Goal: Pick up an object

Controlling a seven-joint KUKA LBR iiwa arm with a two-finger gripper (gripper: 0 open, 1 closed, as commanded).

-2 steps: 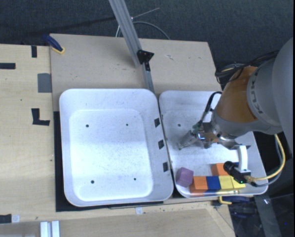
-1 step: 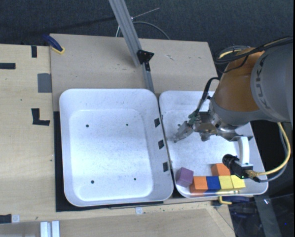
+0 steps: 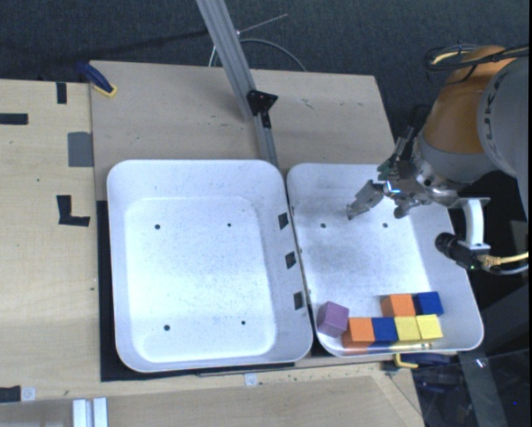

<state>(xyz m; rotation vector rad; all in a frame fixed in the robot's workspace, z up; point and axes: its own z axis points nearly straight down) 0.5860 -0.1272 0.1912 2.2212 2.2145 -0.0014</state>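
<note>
gripper (image 3: 379, 200) over right bin (image 3: 355, 256) (no readable labels), blocks (image 3: 399, 320) apart.

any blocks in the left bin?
No. The blocks, purple, orange, blue and yellow, all sit along the near edge of the right bin.

The desk (image 3: 195, 123) is being seen as pale, matt wood. Both bins (image 3: 195, 265) are being shown as smooth white plastic, faintly speckled, and the blocks (image 3: 399, 320) as matt-painted.
</note>
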